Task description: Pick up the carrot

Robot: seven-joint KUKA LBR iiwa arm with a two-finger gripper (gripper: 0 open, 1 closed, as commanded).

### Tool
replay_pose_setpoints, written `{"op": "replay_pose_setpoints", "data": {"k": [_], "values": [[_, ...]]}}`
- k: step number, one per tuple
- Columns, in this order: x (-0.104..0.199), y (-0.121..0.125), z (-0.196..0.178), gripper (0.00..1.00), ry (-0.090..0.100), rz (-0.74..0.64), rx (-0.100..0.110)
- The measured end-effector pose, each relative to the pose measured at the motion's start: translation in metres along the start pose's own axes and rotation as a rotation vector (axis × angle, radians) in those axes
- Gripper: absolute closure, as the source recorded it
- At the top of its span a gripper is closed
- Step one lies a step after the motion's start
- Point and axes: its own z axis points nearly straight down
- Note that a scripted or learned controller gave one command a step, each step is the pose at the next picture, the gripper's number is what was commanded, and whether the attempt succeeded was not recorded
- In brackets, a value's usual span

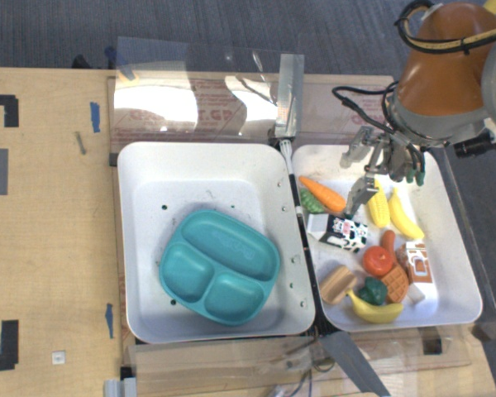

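Note:
The carrot is orange with a green top and lies slantwise at the upper left of the right bin, close to the wall between the bins. My gripper hangs just to the carrot's right, above the bin's back part. Its fingers stand open with nothing between them, and the lower fingertip is a short way from the carrot's thick end.
Toy food crowds the right bin: corn, a banana, a black-and-white cow piece, a tomato, a bread roll and a carton. A teal divided plate lies in the left bin.

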Motion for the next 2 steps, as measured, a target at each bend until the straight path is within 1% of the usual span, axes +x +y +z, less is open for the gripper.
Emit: {"op": "replay_pose_setpoints", "data": {"k": [1, 2], "values": [[0.007, 0.022, 0.035, 0.00, 0.008, -0.085, 0.000], [-0.047, -0.023, 0.078, 0.00, 0.001, 0.037, 0.001]]}}
